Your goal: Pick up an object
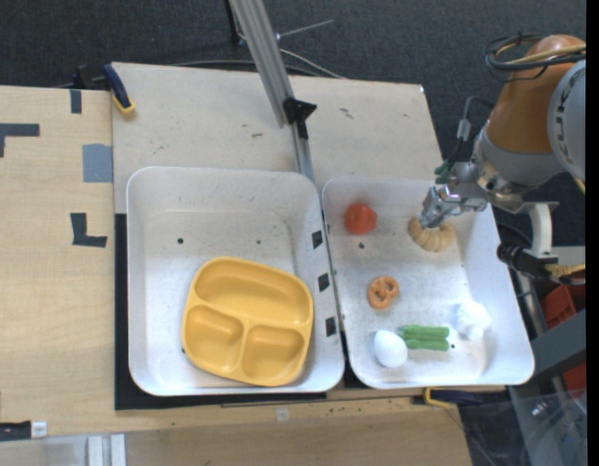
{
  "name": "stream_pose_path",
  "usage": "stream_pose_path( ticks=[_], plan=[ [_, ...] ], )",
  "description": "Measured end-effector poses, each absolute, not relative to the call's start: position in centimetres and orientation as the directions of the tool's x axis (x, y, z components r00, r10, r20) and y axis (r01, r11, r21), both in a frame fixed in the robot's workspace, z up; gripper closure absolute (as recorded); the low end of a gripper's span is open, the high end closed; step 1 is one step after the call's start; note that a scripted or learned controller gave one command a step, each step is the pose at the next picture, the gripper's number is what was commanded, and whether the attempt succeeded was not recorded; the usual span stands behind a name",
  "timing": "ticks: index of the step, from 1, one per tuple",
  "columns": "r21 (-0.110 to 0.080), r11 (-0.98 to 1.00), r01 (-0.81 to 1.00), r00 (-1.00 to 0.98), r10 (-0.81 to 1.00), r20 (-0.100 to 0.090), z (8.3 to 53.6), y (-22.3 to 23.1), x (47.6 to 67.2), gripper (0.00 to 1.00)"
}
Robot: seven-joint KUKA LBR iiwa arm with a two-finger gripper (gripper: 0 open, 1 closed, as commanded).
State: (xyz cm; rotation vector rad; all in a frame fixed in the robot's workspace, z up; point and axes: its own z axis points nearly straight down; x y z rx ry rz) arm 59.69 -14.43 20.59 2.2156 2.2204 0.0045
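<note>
In the right bin lie a red tomato-like ball, a tan bun-like piece, a small brown pretzel, a white egg, a green pea pod and a crumpled white item. My gripper reaches down at the bin's upper right and sits directly on top of the tan bun-like piece, touching or just above it. Its fingertips are hidden against that piece.
The left bin holds a yellow divided plate. A slanted metal pole crosses above the bench and ends at the ridge between the bins. A yellow and blue tool lies at the bench's far left corner.
</note>
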Motion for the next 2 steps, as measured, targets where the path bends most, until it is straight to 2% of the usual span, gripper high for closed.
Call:
stream_pose_path(
  ticks=[1,2],
  plan=[
    [0.002,0.002,1.000,-0.002,1.000,0.000,22.9,-14.4,59.8,1.00],
    [-0.001,0.006,1.000,-0.006,1.000,0.002,23.6,-9.7,59.3,1.00]
  ],
)
